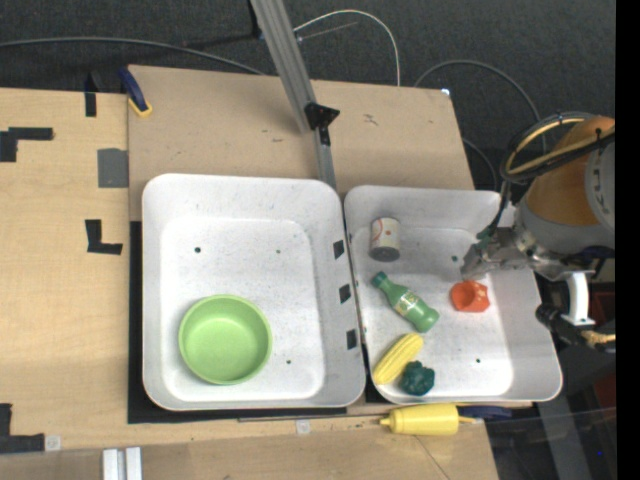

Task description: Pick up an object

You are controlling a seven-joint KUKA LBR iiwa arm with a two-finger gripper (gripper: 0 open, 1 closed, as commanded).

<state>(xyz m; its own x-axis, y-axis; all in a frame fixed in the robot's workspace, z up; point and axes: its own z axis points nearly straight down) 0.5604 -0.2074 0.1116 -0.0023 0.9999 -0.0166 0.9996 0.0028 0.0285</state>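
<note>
The right bin (520, 373) holds a small grey can (385, 237) on its side, a green bottle (407, 302) lying flat, a yellow corn cob (397, 357), a dark green lump (418, 378) and a small orange-red object (470, 296). My gripper (480, 256) hangs over the right part of this bin, just above and slightly right of the orange-red object. I see nothing between its fingers. A green bowl (225, 338) sits in the left bin (160, 268).
A yellow bottle (425, 420) lies on the bench just outside the right bin's front rim. A grey metal pole (290, 58) slants down to the divide between the bins. Cables loop across the dark floor behind the bench.
</note>
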